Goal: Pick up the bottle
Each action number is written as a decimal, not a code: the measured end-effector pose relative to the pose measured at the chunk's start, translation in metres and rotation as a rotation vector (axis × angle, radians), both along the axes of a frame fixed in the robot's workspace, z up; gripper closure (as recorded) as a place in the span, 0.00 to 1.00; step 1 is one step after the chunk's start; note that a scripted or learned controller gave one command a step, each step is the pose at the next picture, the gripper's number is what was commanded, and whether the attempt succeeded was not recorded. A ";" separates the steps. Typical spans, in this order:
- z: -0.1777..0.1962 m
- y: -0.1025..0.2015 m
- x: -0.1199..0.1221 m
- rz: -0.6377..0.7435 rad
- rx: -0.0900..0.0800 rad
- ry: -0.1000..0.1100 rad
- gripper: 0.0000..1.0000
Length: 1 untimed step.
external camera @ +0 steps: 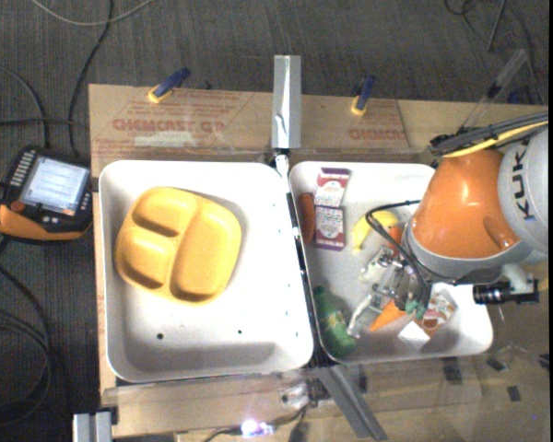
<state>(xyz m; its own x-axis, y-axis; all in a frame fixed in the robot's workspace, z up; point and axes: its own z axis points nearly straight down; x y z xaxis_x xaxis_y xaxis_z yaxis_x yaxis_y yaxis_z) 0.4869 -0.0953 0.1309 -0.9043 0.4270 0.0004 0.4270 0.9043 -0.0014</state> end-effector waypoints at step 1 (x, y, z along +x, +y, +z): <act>-0.041 -0.068 0.077 0.012 -0.003 -0.018 0.00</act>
